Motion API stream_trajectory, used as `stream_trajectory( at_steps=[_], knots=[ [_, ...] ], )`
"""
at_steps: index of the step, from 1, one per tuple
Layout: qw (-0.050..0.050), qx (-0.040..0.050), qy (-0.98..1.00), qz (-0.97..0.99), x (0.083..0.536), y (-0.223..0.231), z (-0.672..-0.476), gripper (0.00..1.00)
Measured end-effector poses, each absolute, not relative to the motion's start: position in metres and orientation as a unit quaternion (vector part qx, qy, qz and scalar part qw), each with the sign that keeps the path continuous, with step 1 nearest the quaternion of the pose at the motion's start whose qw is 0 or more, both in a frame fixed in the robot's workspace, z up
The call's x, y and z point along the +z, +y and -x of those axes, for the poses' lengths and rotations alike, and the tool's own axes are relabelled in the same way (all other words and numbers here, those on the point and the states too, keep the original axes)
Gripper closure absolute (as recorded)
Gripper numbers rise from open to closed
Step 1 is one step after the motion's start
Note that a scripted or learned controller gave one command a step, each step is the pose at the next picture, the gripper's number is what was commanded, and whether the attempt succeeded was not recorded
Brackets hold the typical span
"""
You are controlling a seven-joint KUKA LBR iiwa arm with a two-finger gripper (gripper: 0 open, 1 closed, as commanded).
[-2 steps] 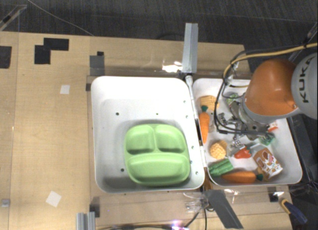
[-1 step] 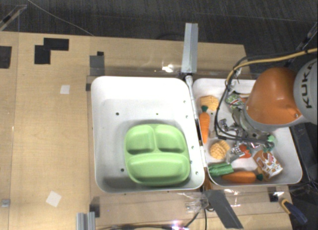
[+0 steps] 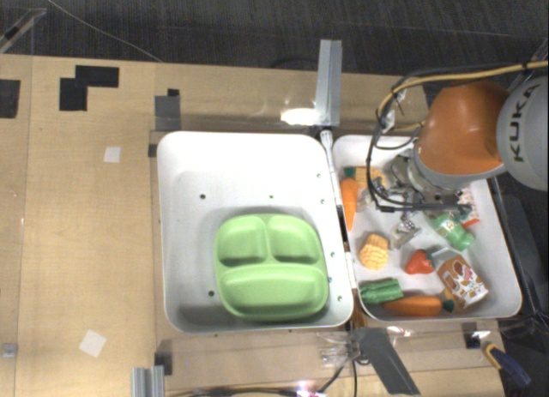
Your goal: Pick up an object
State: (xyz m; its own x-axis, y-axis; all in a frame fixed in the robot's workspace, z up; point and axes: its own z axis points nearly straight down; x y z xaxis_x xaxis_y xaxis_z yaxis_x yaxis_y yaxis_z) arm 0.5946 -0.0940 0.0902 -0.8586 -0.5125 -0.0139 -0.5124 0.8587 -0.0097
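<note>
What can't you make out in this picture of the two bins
Camera view:
- Gripper: the arm's orange band and cables cover it from above, so its finger state is unclear.
- Green item under the wrist: partly hidden by the arm, identity unclear.
- Printed packet: label too small to read.
- Right bin: upper part hidden under the arm.

Wooden bench (image 3: 77,241) carries two white bins side by side: left bin (image 3: 184,215), right bin (image 3: 502,258). Black marks (image 3: 86,85) at bench's far left.
</note>
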Motion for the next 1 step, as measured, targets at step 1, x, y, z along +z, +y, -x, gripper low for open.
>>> stream_trajectory(
  at_steps=[1],
  knots=[
    [0.01,-0.003,0.982,0.189,0.0918,-0.0982,-0.5092,0.0]
  ],
)
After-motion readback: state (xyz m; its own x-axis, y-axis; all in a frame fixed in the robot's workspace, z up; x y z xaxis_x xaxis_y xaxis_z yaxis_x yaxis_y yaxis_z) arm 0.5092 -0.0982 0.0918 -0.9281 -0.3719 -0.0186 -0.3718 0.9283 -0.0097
